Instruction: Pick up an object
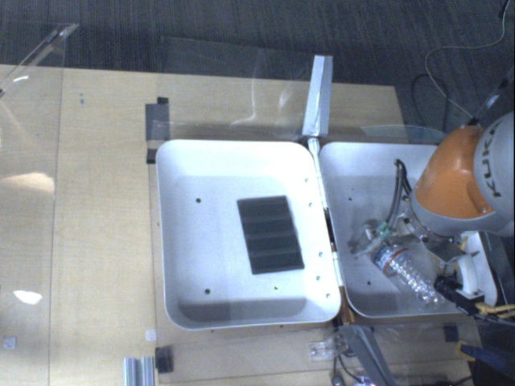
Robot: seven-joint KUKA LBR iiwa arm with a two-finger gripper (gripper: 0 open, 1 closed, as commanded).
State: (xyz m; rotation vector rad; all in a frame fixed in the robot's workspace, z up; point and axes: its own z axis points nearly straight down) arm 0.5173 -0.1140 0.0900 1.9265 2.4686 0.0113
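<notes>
Hand (378, 236) in right bin (354, 183); dark ribbed block (270, 233) in left bin (193, 175).

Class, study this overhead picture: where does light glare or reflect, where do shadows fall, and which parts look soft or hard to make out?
Camera view: pale reflections on the clear sheet at left; a shadow lies along the left bin near wall; the small clutter under the arm in the right bin looks soft and hard to identify.

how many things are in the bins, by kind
dark ribbed pad in the left bin: 1
clear crinkly bottle-like object in the right bin: 1
small greenish item, too small to name: 1
total: 3
</notes>
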